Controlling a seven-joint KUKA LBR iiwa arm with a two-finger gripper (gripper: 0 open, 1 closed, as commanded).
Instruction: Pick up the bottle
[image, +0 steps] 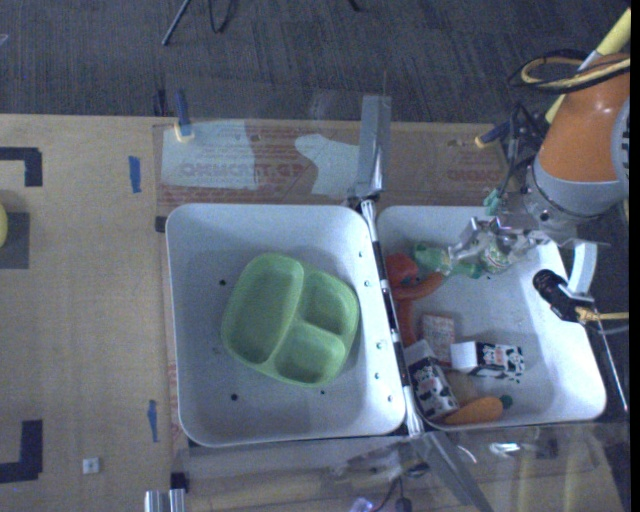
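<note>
The bench (80, 330) carries two white bins side by side. The left bin (200, 400) holds just a green divided plate (290, 318), sitting a little right of centre. The right bin (570, 385) is the crowded one: a red-orange toy (408, 280) against its left wall, a small tan packet (437, 330) near the middle, two cow-patterned cartons (430, 385) (498, 358) toward the near side, and a carrot (475, 410) along the near wall.

The bottle (470, 258), green and clear as best I can make out through the blur, lies on its side at the far end of the right bin. It looks like light, thin plastic: smooth, a bit slippery, apt to roll. I'd take it across the middle of its body.

The end effector (495, 238) hangs right over it, but whether it is spread or closed, or has any hold of the bottle, I cannot tell.
</note>
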